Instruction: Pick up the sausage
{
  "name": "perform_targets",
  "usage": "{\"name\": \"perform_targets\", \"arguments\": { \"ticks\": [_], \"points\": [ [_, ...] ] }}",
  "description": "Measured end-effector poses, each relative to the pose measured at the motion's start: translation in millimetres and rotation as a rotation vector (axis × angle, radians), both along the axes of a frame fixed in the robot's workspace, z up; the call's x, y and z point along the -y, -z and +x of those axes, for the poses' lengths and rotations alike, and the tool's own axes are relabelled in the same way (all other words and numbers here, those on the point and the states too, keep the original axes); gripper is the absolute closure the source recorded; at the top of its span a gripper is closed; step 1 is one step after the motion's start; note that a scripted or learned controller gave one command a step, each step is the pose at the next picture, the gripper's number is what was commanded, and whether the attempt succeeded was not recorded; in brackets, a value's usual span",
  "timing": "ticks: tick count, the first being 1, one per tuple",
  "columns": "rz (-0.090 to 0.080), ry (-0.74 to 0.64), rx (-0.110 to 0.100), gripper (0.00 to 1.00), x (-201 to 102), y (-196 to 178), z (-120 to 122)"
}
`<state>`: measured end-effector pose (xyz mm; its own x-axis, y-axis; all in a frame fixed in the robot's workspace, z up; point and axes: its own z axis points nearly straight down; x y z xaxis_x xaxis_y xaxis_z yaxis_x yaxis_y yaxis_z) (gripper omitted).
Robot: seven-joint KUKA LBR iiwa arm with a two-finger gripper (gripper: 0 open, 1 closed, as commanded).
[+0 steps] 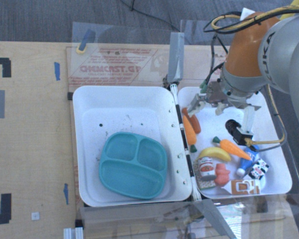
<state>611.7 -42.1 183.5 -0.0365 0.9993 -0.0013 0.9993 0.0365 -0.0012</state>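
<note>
Sausage [195,124] lies beside carrot [189,131]; no readable labels.

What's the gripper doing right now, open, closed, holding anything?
Gripper: above the upper left of the right bin, near the sausage; cannot be told whether it is open or closed, and nothing is seen held.

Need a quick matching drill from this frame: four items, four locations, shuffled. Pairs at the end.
Items
1. teal divided plate
2. sausage
3. banana
4. gripper

Places
A. right bin, near its left wall, beside a carrot
B. left bin, toward its front
C. above the back part of the right bin
D. right bin, middle, just above the small can

Pairs: 1-B, 2-A, 3-D, 4-C
</note>
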Motion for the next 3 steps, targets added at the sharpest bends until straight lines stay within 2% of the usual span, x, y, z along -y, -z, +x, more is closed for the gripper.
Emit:
{"name": "perform_targets", "arguments": {
  "ticks": [1,2,3],
  "points": [
    [0.002,0.036,-0.004,0.0,61.1,82.6,-16.1],
    [-0.001,-0.145,0.007,0.0,52.3,95.0,21.8],
    [-0.002,-0.144,0.011,1.0,52.3,83.9,22.8]
  ]
}}
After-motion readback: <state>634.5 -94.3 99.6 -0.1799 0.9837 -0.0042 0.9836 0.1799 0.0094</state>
